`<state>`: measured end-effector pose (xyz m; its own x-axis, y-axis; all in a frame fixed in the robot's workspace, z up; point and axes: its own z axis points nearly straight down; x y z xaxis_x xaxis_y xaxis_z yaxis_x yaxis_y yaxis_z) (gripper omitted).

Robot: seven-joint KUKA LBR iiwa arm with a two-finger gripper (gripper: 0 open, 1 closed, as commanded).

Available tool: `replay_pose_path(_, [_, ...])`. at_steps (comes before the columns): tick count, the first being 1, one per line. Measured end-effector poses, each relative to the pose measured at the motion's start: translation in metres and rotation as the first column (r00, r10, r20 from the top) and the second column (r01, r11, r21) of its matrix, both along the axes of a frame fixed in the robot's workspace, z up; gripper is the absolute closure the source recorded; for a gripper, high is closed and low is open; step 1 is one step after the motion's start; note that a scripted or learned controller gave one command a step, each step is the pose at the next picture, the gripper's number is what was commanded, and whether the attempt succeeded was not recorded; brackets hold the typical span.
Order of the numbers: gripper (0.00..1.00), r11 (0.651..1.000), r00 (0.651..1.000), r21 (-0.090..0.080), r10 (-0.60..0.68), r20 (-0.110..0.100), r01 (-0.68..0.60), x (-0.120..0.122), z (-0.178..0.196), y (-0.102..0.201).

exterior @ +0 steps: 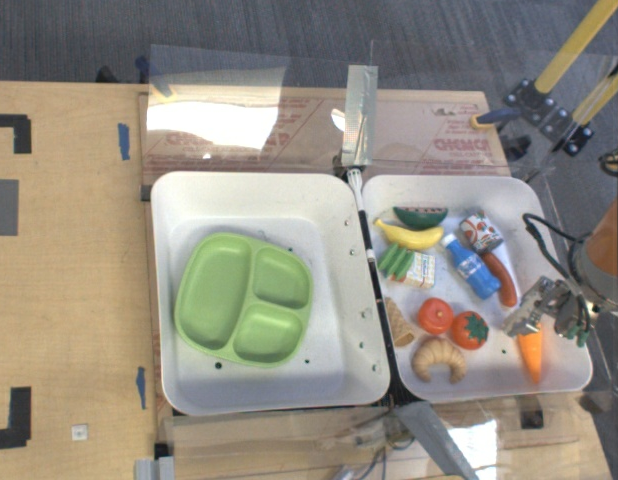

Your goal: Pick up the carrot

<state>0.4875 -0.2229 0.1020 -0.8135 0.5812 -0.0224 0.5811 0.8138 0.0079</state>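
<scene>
The carrot point(530, 354) lies in the right bin's point(569, 380) near right corner, not yet lifted. The hand point(549, 310) hovers just above its top end; whether it is clenched cannot be told.

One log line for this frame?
target: small orange toy carrot, right white bin | tool: just above carrot | grasp: unconfirmed

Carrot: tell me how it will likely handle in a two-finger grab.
The carrot looks like smooth moulded toy plastic, so probably stiff and light. Its taper may let it slip from the fingers. Lying flat by the bin's wall, it could roll when nudged.
</scene>
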Motion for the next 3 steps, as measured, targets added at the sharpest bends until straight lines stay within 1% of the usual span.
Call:
replay_pose_path(1, [1.0,0.962,0.962,0.007,-0.273,-0.016,0.273,-0.006,0.038,0.077])
replay_pose_path(2, [0.0,0.961,0.961,0.006,-0.275,-0.018,0.275,-0.007,0.037,0.075])
replay_pose_path(3, [0.0,0.999,0.999,0.005,0.039,-0.013,-0.039,-0.004,-0.012,0.043])
